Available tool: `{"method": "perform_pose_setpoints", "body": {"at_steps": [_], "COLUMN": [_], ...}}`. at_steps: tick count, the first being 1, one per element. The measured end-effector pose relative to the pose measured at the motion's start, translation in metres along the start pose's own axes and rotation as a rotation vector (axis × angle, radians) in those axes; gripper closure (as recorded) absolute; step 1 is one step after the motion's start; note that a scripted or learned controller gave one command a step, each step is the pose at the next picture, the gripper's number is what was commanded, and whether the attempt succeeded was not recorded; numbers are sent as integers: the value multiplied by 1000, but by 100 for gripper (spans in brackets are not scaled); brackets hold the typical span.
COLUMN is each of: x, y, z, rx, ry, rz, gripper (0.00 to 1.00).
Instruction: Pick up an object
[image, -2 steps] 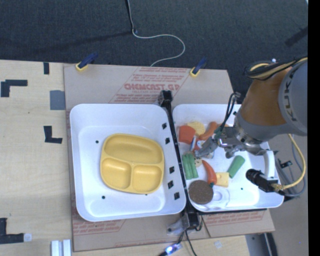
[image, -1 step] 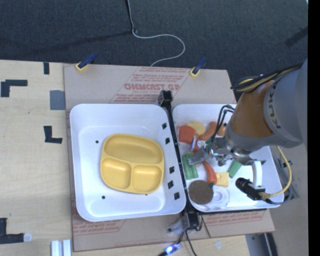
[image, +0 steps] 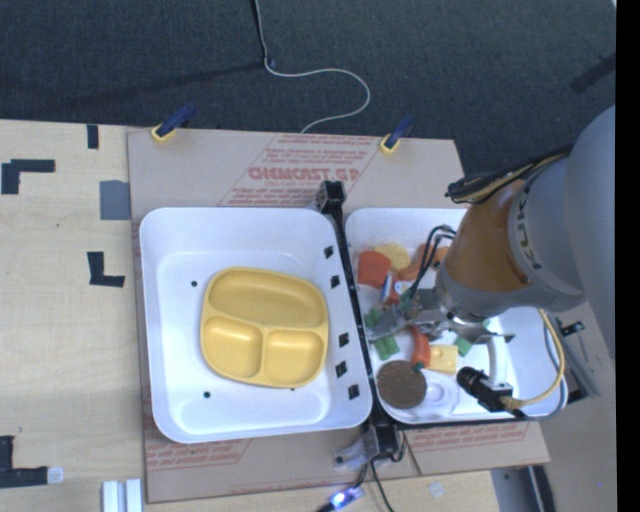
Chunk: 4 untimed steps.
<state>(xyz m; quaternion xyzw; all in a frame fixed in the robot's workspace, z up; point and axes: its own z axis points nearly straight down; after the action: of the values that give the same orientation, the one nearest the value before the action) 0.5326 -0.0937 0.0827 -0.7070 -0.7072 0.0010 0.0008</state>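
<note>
The right bin holds a heap of small toy foods: an orange-red piece, a yellow piece, green pieces, a small red piece, a pale yellow block and a brown round disc. My gripper is down among these pieces in the middle of the right bin, below the orange wrist band. The arm body hides most of the gripper and the bin's right half.
The left bin holds a yellow divided plate. A black divider runs between the bins. Both bins rest on a cardboard sheet held by clips. A white cable lies behind on the dark floor.
</note>
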Motion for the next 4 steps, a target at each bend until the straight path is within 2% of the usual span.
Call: {"method": "perform_pose_setpoints", "body": {"at_steps": [1, 3, 4], "x": [0, 3, 4], "y": [0, 5, 6], "z": [-12, -120, -143], "rx": [-1, -5, -3], "ry": [0, 0, 1], "rz": [0, -2, -2], "gripper": [100, 100, 100]}}
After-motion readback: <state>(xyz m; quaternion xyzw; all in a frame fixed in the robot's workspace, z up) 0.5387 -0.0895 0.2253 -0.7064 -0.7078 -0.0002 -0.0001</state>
